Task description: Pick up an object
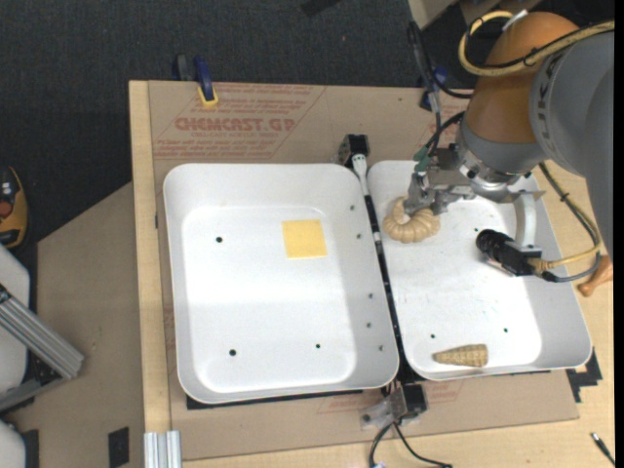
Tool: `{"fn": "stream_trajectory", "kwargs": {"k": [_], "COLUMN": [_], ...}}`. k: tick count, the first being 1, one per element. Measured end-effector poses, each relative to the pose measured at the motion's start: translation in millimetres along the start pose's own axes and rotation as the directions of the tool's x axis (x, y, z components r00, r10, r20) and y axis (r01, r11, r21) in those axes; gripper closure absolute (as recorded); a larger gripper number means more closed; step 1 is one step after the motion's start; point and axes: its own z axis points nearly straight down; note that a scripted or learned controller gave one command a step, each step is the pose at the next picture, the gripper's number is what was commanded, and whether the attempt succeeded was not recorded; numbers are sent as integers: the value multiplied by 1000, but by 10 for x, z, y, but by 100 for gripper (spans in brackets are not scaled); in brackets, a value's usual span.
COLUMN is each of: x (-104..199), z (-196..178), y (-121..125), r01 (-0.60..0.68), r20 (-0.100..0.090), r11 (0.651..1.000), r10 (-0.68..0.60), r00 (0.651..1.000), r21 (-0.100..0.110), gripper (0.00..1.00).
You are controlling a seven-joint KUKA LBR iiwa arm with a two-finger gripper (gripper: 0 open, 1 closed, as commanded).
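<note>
Right bin (pixel 546 330): cone (pixel 460 357), croissant (pixel 412 224) | left bin (pixel 195 291): yellow square (pixel 304 239) | jaws (pixel 425 201): state unclear

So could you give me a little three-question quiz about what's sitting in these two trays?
1. True or false: the yellow square lies in the left bin.
2. How many things lie in the right bin?
A. one
B. two
C. four
3. Fill in: the gripper is right above the curled beige piece near the right bin's ______ corner.

Key:
1. True.
2. B: the curled beige piece and the ridged tan cone.
3. Far left.
</note>
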Motion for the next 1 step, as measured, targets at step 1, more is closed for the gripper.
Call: {"fn": "stream_trajectory", "kwargs": {"k": [1], "x": [832], "z": [-108], "y": [502], "r01": [0], "r20": [-1], "r11": [1000], "r10": [0], "r00": [1000], "r21": [7], "gripper": [100]}}
